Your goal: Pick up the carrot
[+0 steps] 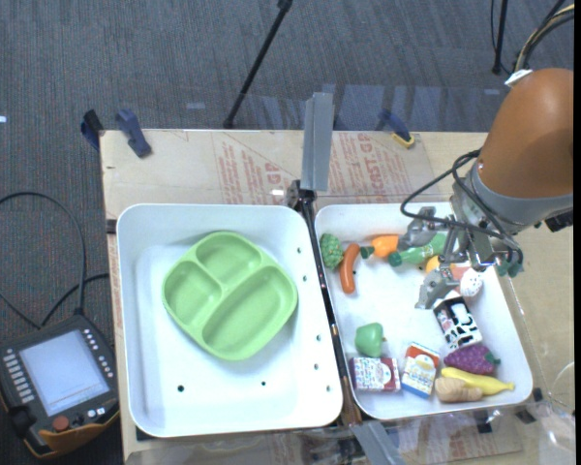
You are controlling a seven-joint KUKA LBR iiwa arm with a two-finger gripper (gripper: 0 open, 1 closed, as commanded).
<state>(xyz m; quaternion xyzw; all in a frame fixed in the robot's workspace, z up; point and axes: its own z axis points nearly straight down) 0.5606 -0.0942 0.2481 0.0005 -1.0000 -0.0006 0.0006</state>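
Note:
The carrot (pixel 384 247) is a short orange piece with a green leafy top pointing right, lying near the far edge of the right bin (pixel 519 342). My gripper (pixel 446 274) hangs over the same bin, just right of and slightly nearer than the carrot's green top. Nothing of the carrot is seen inside it. The orange wrist band (pixel 531 134) sits above it at the right.
A broccoli floret (pixel 330 250) and a red-orange sausage (pixel 349 267) lie left of the carrot. Nearer in the bin are a green pepper (pixel 370 338), small cartons (pixel 397 372), a black-and-white can (pixel 457 322), grapes (pixel 472 358) and a banana (pixel 484 385). The left bin (pixel 145 395) holds a green divided plate (pixel 230 294).

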